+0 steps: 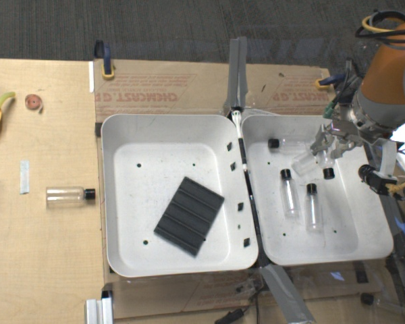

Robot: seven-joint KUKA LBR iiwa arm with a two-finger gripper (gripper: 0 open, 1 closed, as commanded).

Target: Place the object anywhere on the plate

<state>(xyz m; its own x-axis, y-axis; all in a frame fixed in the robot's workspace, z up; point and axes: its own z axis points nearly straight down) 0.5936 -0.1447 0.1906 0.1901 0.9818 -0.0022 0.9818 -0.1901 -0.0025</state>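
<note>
Our claw [322,150] grips a clear vial [312,160] above the right bin [364,248], for carrying to the dark plate [189,216].

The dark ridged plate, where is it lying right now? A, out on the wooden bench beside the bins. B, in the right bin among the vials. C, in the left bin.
C: the dark ridged plate lies tilted on the floor of the left bin, while the clear vials lie in the right bin.

The grey arm [385,79] reaches in from the right, its orange band above the wrist showing at the upper right. The claw [327,144] points down and leftward, hanging low.
</note>
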